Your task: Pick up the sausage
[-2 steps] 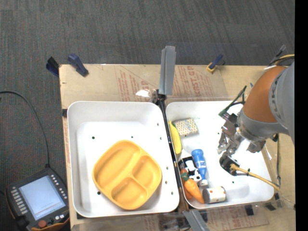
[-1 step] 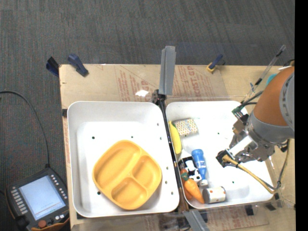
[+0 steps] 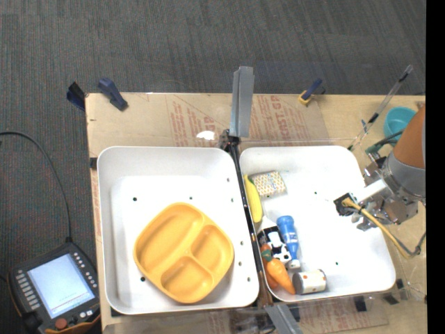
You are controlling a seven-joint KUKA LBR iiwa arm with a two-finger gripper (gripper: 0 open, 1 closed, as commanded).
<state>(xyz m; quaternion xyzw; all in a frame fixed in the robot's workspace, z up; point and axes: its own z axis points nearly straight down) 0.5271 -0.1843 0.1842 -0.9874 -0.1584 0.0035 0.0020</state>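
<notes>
We see the grey arm's two-finger gripper (image 3: 356, 211) over the right side of the right shallow white bin (image 3: 327, 160); its opening we cannot tell. The small reddish-brown sausage (image 3: 267, 255), probably the piece in the left-wall clutter, lies well apart to the left; its long axis is unclear.

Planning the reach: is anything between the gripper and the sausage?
Bare floor separates the gripper from the pile at the right bin's left wall. The sausage itself I cannot pick out among bottle and carrot.
</notes>
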